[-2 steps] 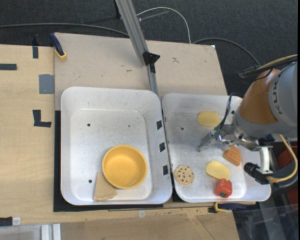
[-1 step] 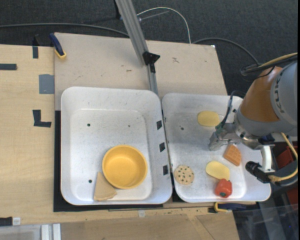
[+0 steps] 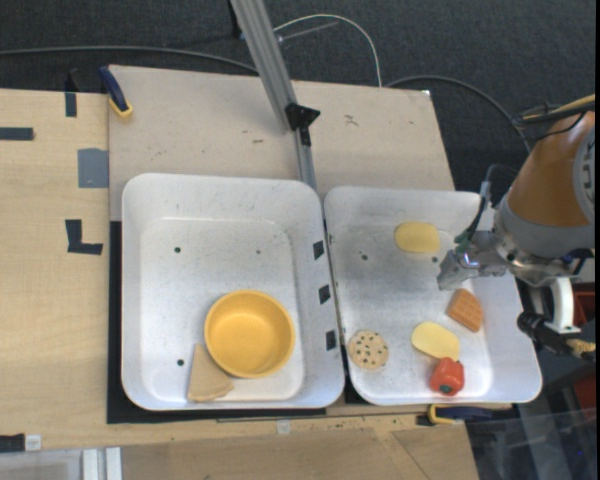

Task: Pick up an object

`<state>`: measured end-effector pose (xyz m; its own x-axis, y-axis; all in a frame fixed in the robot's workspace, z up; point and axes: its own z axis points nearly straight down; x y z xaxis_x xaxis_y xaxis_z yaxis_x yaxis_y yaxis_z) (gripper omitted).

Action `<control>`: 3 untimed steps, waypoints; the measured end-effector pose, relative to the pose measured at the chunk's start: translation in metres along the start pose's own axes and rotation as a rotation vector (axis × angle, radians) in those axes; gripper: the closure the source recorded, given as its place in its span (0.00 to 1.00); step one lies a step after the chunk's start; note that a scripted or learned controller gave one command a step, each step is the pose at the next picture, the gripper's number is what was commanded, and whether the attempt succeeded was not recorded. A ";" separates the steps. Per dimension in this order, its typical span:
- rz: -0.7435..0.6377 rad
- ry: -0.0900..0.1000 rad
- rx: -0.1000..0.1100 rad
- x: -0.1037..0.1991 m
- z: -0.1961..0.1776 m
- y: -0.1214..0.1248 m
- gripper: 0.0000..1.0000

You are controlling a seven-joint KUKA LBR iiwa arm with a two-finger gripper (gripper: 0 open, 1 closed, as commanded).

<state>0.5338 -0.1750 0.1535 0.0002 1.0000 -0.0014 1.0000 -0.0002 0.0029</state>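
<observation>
From the camera view above the bench, the gripper (image 3: pixel 458 266) hangs low over the right bin (image 3: pixel 380 218), near its right wall, and the grey arm (image 3: pixel 550 203) comes in from the right side. I cannot tell how the gripper stands, and I see nothing in its hold.

The nearest thing to pick is the orange wedge (image 3: pixel 466 310). It lies just below the gripper in the picture, toward the front edge of the bin, and almost touches it. Its long side runs at a slant, from upper left to lower right. In my judgement the coming move is a short shift toward the front of the bin and then down.

Other things lie around. A pale yellow disc (image 3: pixel 417 237) is near the gripper to the left and a little farther back. A yellow oval piece (image 3: pixel 435 340) lies just beside the wedge, and a red pepper (image 3: pixel 447 376) touches that piece; both could be pushed. A cookie (image 3: pixel 367 349) lies apart to the left. The left bin (image 3: pixel 160 208) holds a yellow bowl (image 3: pixel 248 333) and a tan wedge (image 3: pixel 208 380).
</observation>
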 end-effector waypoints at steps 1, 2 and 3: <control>-0.002 0.000 -0.001 0.007 -0.045 0.004 1.00; -0.002 0.000 -0.001 0.006 -0.088 0.000 1.00; -0.006 0.003 0.005 0.055 -0.076 0.003 1.00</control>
<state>0.5362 -0.1198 0.2297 -0.0055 1.0000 0.0015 1.0000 0.0055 -0.0021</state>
